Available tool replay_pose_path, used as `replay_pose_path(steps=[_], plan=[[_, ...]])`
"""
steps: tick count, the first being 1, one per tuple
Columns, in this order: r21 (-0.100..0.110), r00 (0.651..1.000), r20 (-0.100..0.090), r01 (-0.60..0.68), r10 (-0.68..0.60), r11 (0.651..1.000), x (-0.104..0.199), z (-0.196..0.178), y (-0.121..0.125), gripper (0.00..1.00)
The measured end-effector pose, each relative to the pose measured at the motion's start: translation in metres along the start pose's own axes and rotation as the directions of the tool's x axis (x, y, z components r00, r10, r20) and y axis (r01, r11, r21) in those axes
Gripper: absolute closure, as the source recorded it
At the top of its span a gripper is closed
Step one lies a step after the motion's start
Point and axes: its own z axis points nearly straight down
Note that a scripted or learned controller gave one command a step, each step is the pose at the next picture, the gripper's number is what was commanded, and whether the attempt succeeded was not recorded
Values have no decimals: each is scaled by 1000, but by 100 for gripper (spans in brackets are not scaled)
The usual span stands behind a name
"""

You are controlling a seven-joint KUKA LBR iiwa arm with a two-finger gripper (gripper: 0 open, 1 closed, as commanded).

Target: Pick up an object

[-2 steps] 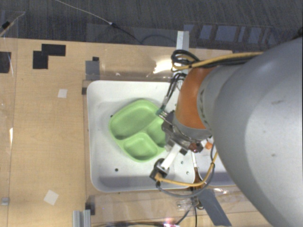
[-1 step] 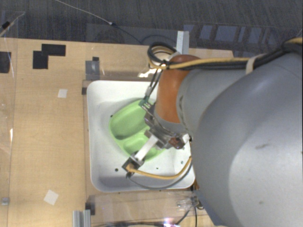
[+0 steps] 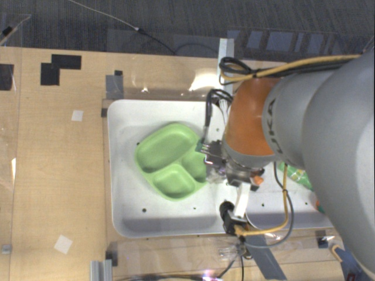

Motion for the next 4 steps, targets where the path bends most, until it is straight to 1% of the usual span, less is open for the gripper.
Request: replay_pose_path(steps=[1,2,3,4], plan=[[2,982,-2,-188,188,982,72,-17,-21,100],[0,932,-1,364,-364,932,123,-7,-27,100],[-2,596,0,803,-803,596,85,8,-23,100],[-3,914,-1,405,-405,914,98,-15,-27,100]])
